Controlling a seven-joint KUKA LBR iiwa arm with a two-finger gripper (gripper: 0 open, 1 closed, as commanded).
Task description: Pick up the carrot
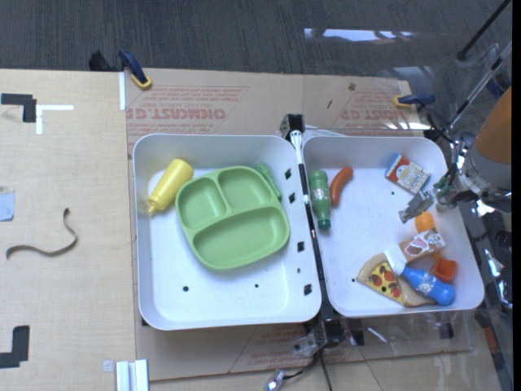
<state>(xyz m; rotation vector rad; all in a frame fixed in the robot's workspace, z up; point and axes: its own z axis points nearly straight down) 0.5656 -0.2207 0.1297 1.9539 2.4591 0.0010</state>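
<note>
In the right bin [358,304], a small orange piece that looks like the carrot [425,221] lies near the right wall, with a green bit at its upper end. My gripper [417,208] sits right over it, reaching in from the right and covering its middle. Whether the carrot is gripped cannot be made out. A longer red-orange sausage-shaped toy [339,182] lies at the bin's upper left, far from the gripper.
A green bottle [319,199] lies beside the red-orange toy. A red-and-white packet [407,173] is above the gripper; a brown carton [423,246], orange cup [445,270], blue bottle [428,284] and pizza slice [381,277] crowd below. The left bin [163,300] holds a green plate [234,218] and a yellow bottle [168,184].
</note>
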